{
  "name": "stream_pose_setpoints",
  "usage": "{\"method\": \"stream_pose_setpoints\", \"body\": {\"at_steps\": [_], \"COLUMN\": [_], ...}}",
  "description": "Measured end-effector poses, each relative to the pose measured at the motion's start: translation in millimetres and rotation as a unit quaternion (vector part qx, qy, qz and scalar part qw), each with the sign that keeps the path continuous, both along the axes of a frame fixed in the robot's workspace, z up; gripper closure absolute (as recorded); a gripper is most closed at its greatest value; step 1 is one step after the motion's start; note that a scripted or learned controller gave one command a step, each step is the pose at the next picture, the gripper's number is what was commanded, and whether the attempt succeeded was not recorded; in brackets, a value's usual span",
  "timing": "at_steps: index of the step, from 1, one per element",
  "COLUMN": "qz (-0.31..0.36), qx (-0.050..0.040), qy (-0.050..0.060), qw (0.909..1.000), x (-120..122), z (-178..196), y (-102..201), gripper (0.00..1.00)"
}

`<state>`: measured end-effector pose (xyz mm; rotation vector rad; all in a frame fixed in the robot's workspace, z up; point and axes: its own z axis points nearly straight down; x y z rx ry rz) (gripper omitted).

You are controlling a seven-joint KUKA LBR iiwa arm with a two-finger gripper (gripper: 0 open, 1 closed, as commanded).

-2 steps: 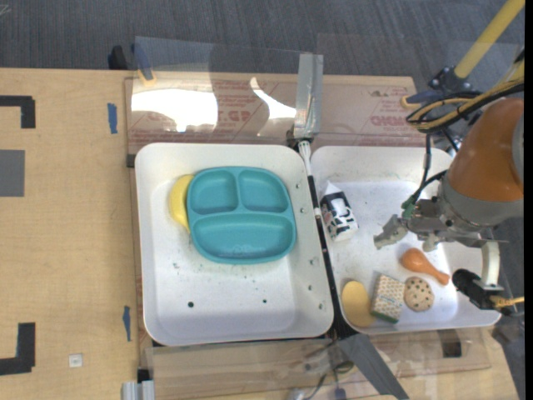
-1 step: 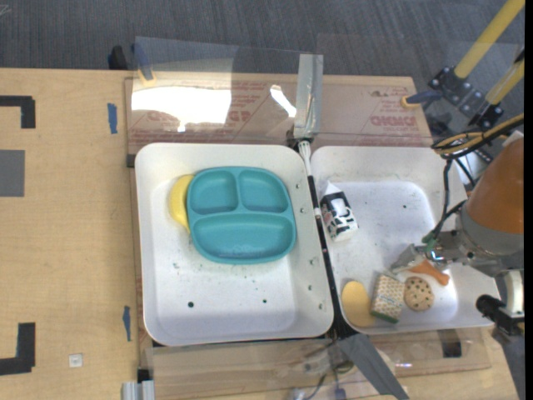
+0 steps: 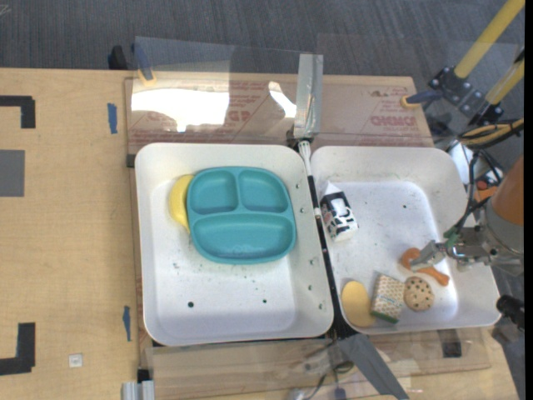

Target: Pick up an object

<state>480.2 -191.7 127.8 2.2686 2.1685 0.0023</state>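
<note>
Lower right of the frame: a cookie (image 3: 418, 293) lies just below the gripper (image 3: 430, 255), whose fingers stand narrowly apart over an orange piece (image 3: 421, 263), gripping nothing clearly.

Faint red printed lettering on clear plastic sheet (image 3: 250, 98) lying over brown cardboard behind bins; appears reversed or upside down, too blurred to read. Black marks on small white-and-black object (image 3: 338, 215) in right white bin (image 3: 391, 161): illegible. No other text, numbers or brands readable.
</note>
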Motion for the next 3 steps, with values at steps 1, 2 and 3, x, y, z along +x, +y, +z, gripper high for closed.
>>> {"method": "stream_pose_setpoints", "body": {"at_steps": [1, 2, 3], "qz": [0.014, 0.013, 0.052], "qx": [-0.0002, -0.0013, 0.0012], "qy": [-0.001, -0.004, 0.000], "qw": [0.9999, 0.9999, 0.9987], "x": [36, 37, 93], "z": [-41, -29, -41], "y": [0, -1, -15], "gripper": [0.00, 1.00, 1.00]}}
